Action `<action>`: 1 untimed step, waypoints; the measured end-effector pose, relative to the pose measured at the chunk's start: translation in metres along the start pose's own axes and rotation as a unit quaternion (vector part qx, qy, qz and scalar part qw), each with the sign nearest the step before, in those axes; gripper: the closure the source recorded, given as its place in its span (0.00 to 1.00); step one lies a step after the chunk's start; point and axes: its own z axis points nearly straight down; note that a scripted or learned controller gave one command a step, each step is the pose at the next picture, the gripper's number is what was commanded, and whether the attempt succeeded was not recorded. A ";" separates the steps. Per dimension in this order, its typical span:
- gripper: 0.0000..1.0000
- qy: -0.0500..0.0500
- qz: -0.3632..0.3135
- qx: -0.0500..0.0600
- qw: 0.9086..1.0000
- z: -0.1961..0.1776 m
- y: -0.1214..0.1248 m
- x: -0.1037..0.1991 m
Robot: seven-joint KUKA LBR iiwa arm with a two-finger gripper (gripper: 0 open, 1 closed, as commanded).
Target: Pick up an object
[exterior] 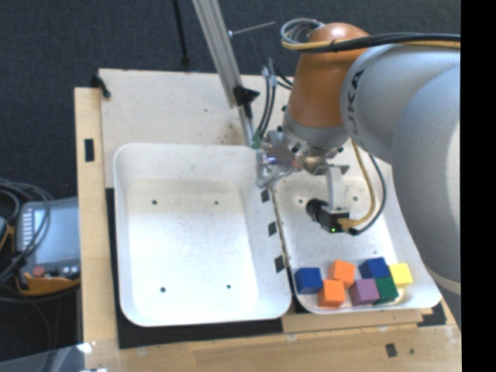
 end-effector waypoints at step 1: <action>1.00 0.000 -0.001 -0.001 1.000 -0.001 -0.004 0.056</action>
